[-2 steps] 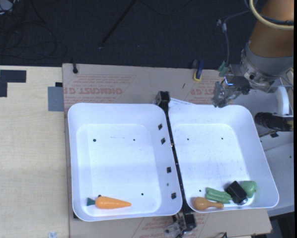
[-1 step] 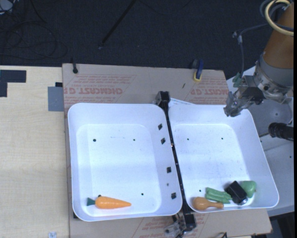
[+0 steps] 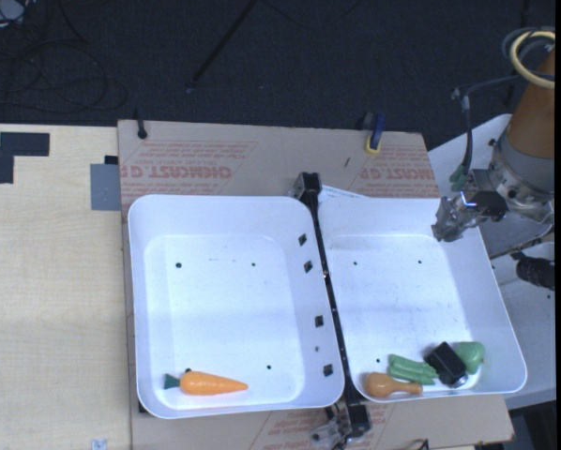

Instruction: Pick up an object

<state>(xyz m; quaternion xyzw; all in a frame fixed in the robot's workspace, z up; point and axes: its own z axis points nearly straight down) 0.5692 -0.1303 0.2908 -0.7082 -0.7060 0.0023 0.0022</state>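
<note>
i see my gripper [image 3: 451, 223] over the right bin's [image 3: 402, 279] far right rim, carrying nothing i can see; how it's set, i cannot tell. a black block [image 3: 446, 362], green pod [image 3: 412, 368] and tan gourd [image 3: 390, 385] crowd that bin's near corner. a carrot [image 3: 210, 383] lies in the left bin [image 3: 224, 251].

Two shallow white bins are set side by side on a sheet of brown cardboard [image 3: 262, 162], which is printed with red lettering seen upside down. The left bin [image 3: 159, 251] and the right bin [image 3: 492, 298] are joined along their shared edge by a black divider strip [image 3: 320, 279]. The cardboard is laid on a pale wooden tabletop [image 3: 46, 298], on which dark rectangular patches [image 3: 13, 153] and a grey square [image 3: 103, 185] are seen at the left. A blue and yellow clamp [image 3: 374, 133] is fixed at the cardboard's far edge. Beyond it, dark carpet [image 3: 262, 45] is crossed by black cables [image 3: 65, 64].
</note>
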